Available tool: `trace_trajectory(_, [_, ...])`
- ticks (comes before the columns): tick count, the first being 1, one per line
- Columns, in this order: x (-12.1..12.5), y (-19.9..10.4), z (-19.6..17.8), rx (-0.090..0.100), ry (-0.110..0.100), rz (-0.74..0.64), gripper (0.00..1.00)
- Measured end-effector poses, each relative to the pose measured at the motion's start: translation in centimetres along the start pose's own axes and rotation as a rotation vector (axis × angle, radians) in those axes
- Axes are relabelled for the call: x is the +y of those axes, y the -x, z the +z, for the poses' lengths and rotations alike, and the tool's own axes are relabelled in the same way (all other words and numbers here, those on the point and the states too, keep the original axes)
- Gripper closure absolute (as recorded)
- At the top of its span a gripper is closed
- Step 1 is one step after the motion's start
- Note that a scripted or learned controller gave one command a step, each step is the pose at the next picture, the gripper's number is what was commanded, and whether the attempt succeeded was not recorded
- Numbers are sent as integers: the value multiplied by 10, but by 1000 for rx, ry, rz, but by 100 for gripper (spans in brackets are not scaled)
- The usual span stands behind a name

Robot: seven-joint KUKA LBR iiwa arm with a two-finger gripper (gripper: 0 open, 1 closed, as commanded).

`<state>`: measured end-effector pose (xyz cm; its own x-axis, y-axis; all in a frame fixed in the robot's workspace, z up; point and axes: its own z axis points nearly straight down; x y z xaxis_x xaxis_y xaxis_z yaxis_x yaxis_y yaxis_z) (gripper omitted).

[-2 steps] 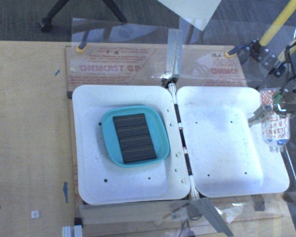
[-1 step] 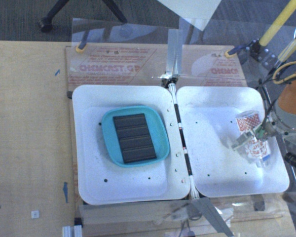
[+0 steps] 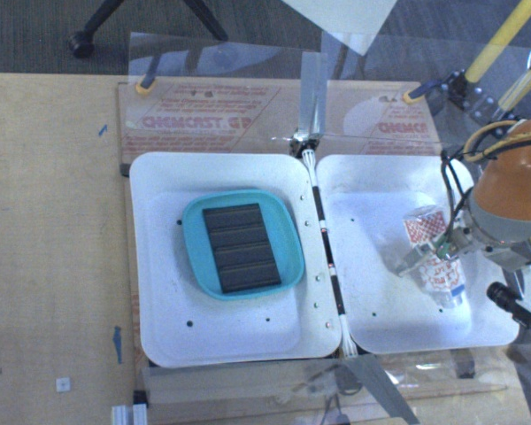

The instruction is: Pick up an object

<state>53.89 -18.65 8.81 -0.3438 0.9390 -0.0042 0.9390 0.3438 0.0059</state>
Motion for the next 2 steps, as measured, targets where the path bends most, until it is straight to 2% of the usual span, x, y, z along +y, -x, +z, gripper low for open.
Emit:
trace_trajectory(1, [0, 1, -10, -1, 3, 3, 100])
trace_trajectory(2, [67, -2, 0, -1, 2, -171, 100])
